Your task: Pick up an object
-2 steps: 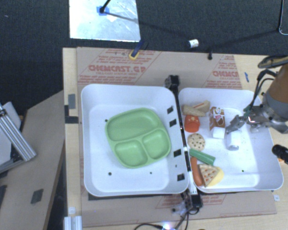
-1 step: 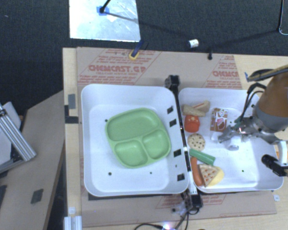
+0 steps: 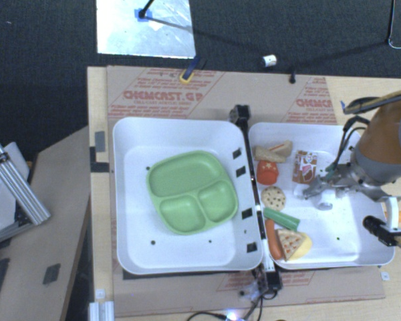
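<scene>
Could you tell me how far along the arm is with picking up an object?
Done: the grey arm's gripper has reached into the right white bin. In hand: nothing visibly held. Left: grasping and lifting; the red tomato, round cookie and small printed carton lie in the bin.

Green divided plate [image 3: 190, 192], 2 white bins [image 3: 130, 142], red tomato [image 3: 267, 172], speckled tan cookie [image 3: 273, 197], green stick [image 3: 281, 218]

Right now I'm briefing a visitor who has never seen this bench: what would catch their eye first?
Probably the green divided plate, lying alone in the left bin. Next, the toy food along the right bin's left side: a tomato, a cookie and a pizza slice. The grey arm with its orange band reaches in from the right, its gripper low over that bin.
</scene>
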